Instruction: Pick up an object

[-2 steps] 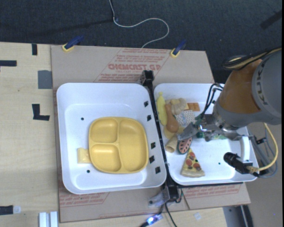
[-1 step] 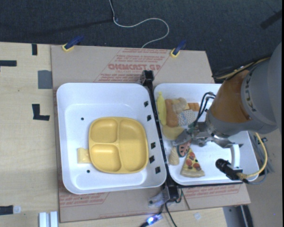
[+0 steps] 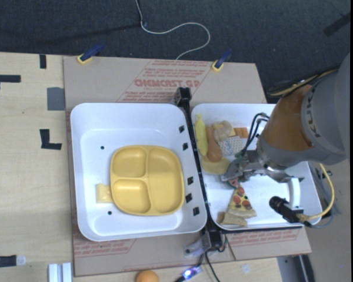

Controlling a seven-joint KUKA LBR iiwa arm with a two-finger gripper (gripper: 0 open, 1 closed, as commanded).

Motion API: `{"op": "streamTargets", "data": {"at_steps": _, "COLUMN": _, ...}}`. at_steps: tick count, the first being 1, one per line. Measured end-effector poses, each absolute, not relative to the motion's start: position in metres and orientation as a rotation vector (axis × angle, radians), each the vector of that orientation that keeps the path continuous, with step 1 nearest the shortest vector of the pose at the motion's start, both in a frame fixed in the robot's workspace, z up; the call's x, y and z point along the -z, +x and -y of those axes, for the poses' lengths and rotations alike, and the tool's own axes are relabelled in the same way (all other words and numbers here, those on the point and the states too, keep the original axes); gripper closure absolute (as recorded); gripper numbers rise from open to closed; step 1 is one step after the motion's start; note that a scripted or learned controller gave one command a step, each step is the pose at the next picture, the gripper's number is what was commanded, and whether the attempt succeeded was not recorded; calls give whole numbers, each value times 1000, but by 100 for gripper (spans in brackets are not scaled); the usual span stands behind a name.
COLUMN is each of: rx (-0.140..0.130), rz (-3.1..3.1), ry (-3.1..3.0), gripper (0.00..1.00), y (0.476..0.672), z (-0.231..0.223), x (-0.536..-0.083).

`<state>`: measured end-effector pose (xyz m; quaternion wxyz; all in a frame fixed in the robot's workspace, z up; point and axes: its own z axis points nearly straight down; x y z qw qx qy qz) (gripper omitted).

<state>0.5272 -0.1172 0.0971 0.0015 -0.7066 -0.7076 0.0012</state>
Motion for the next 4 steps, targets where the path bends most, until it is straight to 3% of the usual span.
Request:
{"op": "streamTargets", "data": {"at_steps": 2, "rx": 2, "rz": 2225, "ry": -2221, "gripper": 100, "y": 537, "z": 119, "x": -197}}
{"op": "streamTargets", "data": {"at_steps": 3, "rx": 0, "rz": 2224, "ry": -2219, "gripper": 100, "y": 538, "z": 119, "x": -225}}
{"op": "streamTargets", "data": {"at_steps": 4, "rx": -2, "rz": 2226, "ry": -2213, "gripper": 100, "y": 538, "z": 66, "x": -217}}
